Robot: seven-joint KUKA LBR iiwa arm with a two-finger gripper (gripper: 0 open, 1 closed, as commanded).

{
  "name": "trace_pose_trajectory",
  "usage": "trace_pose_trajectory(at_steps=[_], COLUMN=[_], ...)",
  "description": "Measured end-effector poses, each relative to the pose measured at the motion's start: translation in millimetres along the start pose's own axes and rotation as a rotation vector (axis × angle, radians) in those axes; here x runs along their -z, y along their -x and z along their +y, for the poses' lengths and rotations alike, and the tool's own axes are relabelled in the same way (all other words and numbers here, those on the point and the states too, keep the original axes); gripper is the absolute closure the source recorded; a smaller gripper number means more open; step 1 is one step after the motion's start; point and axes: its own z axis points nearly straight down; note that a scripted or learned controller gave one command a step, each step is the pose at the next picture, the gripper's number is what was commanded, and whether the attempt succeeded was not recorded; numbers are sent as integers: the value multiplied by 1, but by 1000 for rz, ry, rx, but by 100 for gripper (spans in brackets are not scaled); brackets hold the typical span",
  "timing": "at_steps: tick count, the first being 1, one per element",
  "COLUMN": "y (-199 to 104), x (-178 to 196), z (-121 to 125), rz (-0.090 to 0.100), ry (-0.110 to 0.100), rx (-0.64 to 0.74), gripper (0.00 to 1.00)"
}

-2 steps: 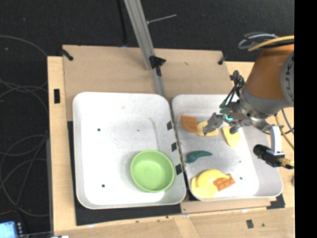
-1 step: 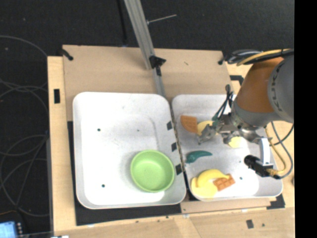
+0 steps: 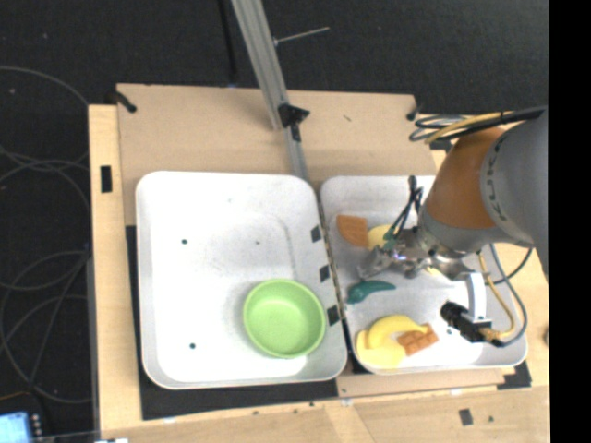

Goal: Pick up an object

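My gripper [image 3: 383,258] hangs low over the middle of the right bin [image 3: 365,197], below the arm's orange band. An orange block [image 3: 351,229] and a small yellow piece [image 3: 377,237] lie just left of and behind it. A teal curved piece [image 3: 367,290] lies right in front of it. Near the bin's front sits a yellow rounded object [image 3: 383,332] with a small orange piece [image 3: 417,341] resting on it. The wrist hides the fingertips, and I see nothing held between them.
A green bowl [image 3: 283,317] sits in the front right corner of the left bin [image 3: 212,220]. A grey metal pole [image 3: 263,58] slants in from the top toward the divide between the bins. Black cables and a connector [image 3: 466,321] trail from the wrist at the right.
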Motion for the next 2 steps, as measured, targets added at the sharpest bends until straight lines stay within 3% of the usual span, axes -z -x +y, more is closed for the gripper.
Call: trace_pose_trajectory(at_steps=[1, 2], y=[0, -1], x=[13, 60], z=[2, 11], rz=[3, 2], ry=[6, 8], rx=[-3, 5], gripper=[100, 100])
